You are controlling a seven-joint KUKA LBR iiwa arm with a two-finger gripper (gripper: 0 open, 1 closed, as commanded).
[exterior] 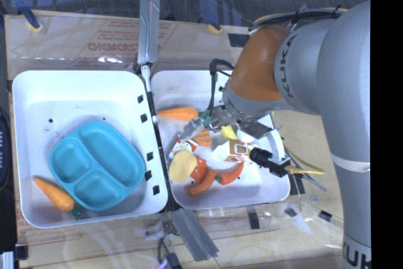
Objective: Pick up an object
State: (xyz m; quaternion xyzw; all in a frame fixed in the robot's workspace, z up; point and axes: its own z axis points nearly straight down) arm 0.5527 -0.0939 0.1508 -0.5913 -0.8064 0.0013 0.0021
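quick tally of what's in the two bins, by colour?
Blue: 1, the divided tray
Orange: 2, the left-bin carrot and right-bin carrot
Yellow: 2, a pale piece and a small piece
Red: 1, a chilli
Total clearly countable: 6; the clutter under the gripper is unclear.

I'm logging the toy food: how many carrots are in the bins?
2. One carrot lies in the left bin's near-left corner, beside the blue tray. The other carrot lies at the right bin's far-left side. The arm may hide more.
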